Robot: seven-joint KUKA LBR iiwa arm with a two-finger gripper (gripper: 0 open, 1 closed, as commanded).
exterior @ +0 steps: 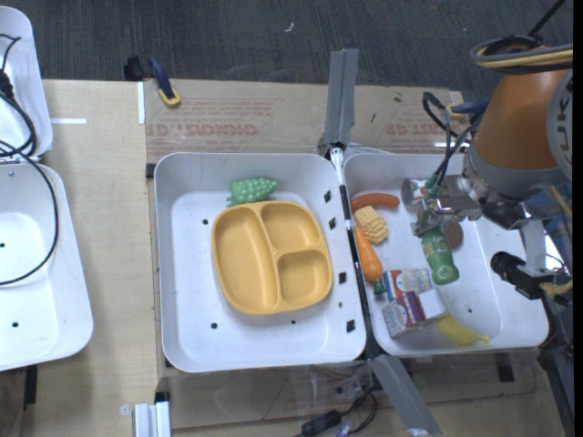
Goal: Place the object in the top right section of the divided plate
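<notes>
Plate (271, 255): all sections bare; nothing placed.
Claw (435, 228): over right bin, just above green bottle (441, 264); grip state unclear.
Left: pick, carry, place.

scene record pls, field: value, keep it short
left bin: holds yellow divided plate and green toy
green toy: beside the plate's far rim, on the bin floor
plate sections: nothing in any of the three
right bin: hot dog, corn, carrot, green bottle, small cartons, banana
arm: over the right bin
gripper: low, just above the green bottle; finger state unclear
task status: object not yet on the plate
</notes>
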